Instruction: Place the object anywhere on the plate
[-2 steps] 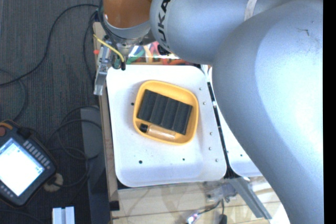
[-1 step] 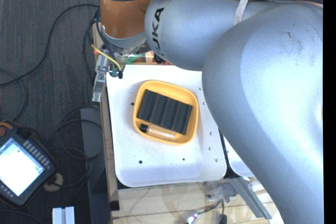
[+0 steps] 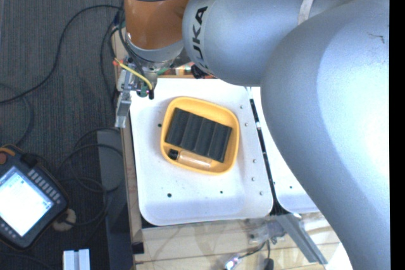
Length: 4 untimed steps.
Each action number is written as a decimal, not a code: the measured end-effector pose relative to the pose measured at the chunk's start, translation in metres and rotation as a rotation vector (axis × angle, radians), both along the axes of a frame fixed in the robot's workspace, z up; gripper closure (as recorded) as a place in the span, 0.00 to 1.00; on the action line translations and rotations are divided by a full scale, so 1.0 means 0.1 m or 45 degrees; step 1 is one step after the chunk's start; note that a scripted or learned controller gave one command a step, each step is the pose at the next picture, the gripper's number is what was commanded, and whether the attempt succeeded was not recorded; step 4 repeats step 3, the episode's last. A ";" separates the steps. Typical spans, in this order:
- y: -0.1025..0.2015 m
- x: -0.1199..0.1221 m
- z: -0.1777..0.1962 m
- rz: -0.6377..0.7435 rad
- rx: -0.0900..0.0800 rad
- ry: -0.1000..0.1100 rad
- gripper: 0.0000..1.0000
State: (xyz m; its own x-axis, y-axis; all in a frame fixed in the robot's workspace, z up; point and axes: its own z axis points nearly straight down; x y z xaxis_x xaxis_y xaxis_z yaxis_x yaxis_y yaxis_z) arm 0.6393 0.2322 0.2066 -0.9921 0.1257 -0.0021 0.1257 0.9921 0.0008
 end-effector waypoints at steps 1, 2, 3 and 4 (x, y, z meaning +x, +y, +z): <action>0.01 0.15 0.36 0.382 0.000 -0.003 0.00; 0.01 0.29 -0.24 0.438 -0.002 0.000 0.00; 0.01 0.29 -0.24 0.439 -0.001 -0.001 0.00; 0.01 0.29 -0.24 0.439 -0.001 -0.001 0.00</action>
